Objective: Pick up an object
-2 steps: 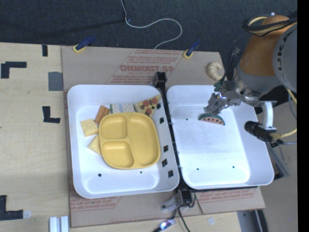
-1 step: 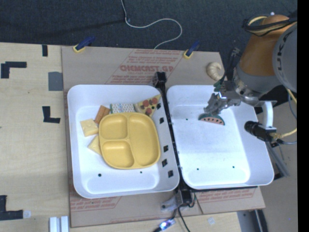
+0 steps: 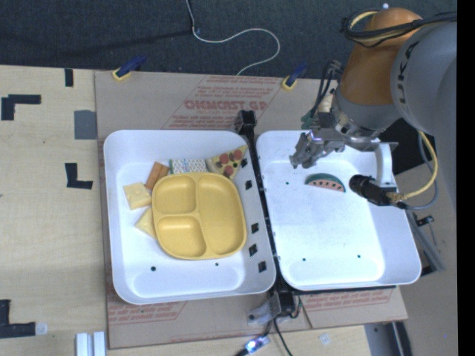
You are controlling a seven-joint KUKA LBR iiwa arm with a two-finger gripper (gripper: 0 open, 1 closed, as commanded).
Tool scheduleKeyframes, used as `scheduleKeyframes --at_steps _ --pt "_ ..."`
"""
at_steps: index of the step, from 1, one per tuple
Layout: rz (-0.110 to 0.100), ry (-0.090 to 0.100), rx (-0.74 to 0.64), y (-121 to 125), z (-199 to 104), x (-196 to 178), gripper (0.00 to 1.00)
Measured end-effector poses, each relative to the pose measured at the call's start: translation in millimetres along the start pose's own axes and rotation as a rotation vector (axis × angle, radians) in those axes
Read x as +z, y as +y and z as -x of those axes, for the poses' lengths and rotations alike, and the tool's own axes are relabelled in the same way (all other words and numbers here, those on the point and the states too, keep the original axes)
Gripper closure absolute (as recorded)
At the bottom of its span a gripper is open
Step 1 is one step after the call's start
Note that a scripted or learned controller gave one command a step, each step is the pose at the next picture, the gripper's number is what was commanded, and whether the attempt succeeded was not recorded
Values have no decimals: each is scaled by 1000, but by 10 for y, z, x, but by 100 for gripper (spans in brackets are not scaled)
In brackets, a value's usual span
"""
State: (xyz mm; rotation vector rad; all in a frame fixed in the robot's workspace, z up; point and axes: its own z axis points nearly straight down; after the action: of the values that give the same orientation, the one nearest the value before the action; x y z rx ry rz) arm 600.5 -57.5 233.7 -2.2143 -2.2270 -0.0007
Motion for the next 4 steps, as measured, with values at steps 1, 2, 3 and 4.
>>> scheduleKeyframes --at_steps 1,2,3,4 --pt "-2 -1 1 105 -528 142 100" --pt "0 0 0 256 -1057 19 100" --pt "-1 -2 1 340 -1509 168 100" --pt "0 -1 4 364 -1362 13 100"
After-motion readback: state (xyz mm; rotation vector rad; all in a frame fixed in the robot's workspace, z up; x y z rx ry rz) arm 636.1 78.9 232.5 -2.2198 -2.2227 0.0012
